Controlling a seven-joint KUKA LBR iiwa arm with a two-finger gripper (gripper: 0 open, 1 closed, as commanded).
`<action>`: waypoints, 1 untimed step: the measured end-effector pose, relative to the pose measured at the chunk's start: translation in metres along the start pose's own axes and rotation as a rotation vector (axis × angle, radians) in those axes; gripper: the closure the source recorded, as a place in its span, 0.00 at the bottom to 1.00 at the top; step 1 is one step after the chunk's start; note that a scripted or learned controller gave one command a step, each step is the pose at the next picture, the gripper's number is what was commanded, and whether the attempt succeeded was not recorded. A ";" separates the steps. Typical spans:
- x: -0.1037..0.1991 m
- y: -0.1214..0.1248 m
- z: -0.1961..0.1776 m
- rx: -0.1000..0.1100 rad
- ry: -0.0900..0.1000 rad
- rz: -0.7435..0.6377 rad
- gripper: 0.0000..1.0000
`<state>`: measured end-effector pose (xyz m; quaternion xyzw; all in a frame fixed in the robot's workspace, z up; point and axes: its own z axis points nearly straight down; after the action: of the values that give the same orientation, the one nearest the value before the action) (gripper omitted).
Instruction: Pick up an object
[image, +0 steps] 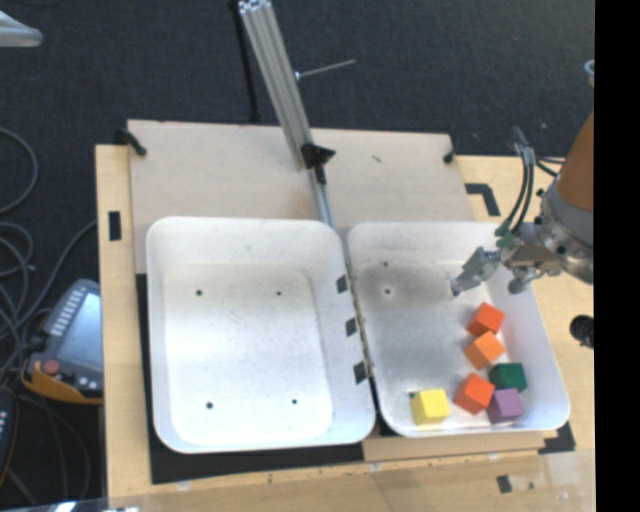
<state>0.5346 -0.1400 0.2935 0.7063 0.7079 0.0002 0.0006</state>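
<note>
Several small blocks lie in the right bin, along its near right side. An orange block sits farthest back, with a second orange block just in front of it. Nearer the front are a green block, a red-orange block, a purple block and a yellow block. My gripper hangs over the right bin's back right part, just behind the first orange block. Its fingers stand open, spread apart, with nothing between them.
The left bin lies beside the right one, separated by a narrow divider with black clips. A slanted aluminium rail rises behind the bins. Cables and a handheld pendant lie off the bench's left side.
</note>
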 end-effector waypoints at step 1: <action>-0.040 -0.044 0.160 0.003 -0.002 0.005 0.00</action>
<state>0.4907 -0.1802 0.1334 0.7080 0.7062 -0.0014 0.0001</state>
